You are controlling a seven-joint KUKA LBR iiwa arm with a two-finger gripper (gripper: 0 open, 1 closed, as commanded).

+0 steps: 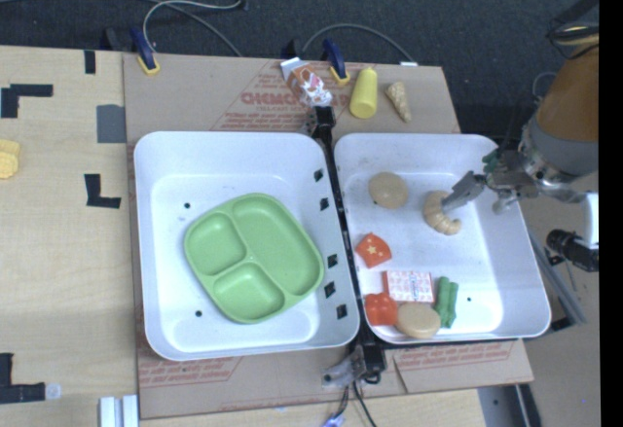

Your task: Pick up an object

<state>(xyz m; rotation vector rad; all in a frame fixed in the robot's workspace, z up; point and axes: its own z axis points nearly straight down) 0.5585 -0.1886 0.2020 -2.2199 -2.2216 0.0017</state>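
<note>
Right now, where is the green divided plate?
The green divided plate lies in the left white bin, toward its front, across the divider from the red piece.

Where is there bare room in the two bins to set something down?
Left bin: bare floor along the back wall, above the green tray. Right bin: bare right half, between the croissant and the front wall. Crowded: its front-left corner, around the red pepper and card.

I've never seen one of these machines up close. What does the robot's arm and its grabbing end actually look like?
The arm enters from the right. It is bulky and rounded, with an orange band above a grey wrist section. Beyond the wrist sits a darker metal block with small teal-green accents, from which the gripper extends as a slim grey metal piece over the right bin. Its tip is too small to make out in detail.
</note>
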